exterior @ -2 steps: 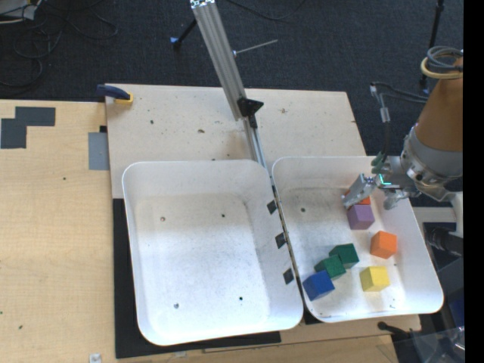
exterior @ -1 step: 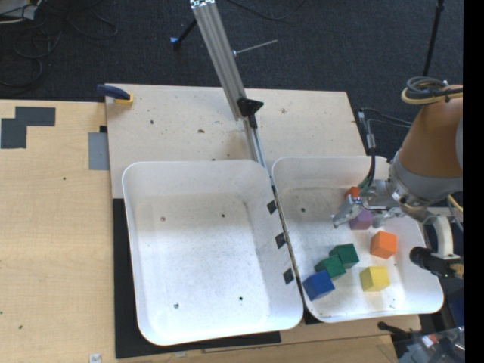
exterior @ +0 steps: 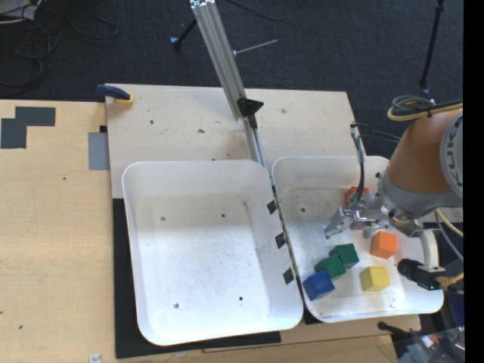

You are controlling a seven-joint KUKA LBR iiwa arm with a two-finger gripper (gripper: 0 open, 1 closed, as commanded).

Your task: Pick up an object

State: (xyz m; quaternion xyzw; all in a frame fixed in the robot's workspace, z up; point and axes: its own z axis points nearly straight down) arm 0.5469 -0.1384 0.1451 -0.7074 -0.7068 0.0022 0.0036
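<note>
Left shallow white plastic bin [exterior: 151, 180]: bare speckled floor, no objects in it. An angled grey aluminium rail [exterior: 224, 59] runs down from the top toward the divide between the two bins.

Right shallow white plastic bin [exterior: 318, 172]: all objects sit here. Left to right: blue cube [exterior: 318, 284] near the front-left corner, dark green block [exterior: 330, 266] just behind it, touching or nearly touching a second green cube [exterior: 347, 254]. Yellow cube [exterior: 374, 278] further right near the front wall. Orange cube [exterior: 383, 244] behind the yellow one. A red-orange block [exterior: 354, 196] is partly hidden behind my wrist hardware.

My gripper [exterior: 338, 226] hangs over the middle of the right bin, metal fingers pointing left and down. Jaw opening: cannot tell from this angle. Nothing visible between my fingers.

Relative to my jaws: green cube just below and in front, closest candidate. Orange cube just to the right, apart from the tips. Blue and yellow are further toward the front wall.
</note>
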